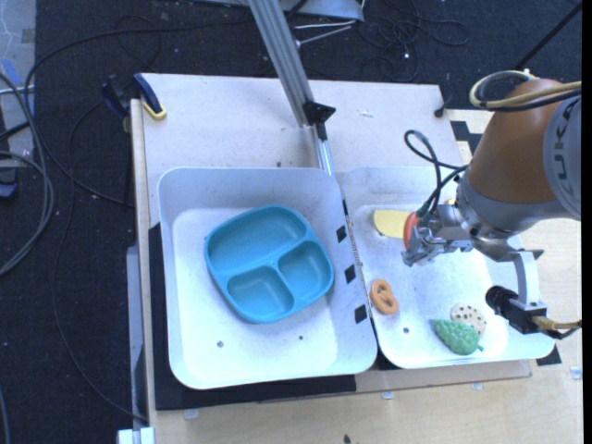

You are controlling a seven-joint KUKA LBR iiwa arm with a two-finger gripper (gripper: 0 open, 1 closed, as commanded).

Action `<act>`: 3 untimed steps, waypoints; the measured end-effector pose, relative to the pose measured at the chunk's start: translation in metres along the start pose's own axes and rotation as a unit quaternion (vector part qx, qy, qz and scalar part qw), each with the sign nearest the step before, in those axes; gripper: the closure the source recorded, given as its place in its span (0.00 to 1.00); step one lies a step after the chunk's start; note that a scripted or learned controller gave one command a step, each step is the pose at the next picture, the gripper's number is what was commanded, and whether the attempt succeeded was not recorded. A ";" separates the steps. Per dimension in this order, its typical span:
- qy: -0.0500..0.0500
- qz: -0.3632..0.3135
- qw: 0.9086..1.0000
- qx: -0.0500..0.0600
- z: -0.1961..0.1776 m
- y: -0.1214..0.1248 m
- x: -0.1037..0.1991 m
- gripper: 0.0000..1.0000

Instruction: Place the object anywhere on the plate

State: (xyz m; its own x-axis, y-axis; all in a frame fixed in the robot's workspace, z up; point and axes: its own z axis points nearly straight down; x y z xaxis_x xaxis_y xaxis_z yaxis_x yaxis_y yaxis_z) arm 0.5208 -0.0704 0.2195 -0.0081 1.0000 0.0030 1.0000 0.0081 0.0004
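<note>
A blue plate (268, 263) with three compartments lies in the left bin. The right bin holds a yellow piece with an orange end (391, 223), an orange pretzel-shaped piece (383, 297), a pale spotted round piece (468, 317) and a green leafy piece (458, 337). My gripper (418, 248) hangs over the right bin, just below and right of the yellow piece, pointing down. Nothing shows between its fingers.
The two white bins (185, 340) (407, 354) meet along a ridge with black clips near the plate's right side. A slanted metal bar (287, 54) crosses the back of the bench. The arm's body covers the right bin's far right part.
</note>
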 end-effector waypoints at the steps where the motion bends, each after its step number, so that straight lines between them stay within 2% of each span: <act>1: 0.000 0.000 1.000 0.001 0.008 -0.003 0.055 1.00; 2: 0.000 0.000 1.000 0.001 0.012 -0.003 0.107 1.00; 3: 0.000 0.000 1.000 0.000 -0.004 -0.008 0.155 1.00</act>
State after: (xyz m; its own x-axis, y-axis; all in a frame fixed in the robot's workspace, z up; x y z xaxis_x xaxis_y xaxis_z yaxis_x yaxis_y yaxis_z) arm 0.5118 0.0841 0.2239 -0.0071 1.0000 0.0025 1.0000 0.0071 0.0010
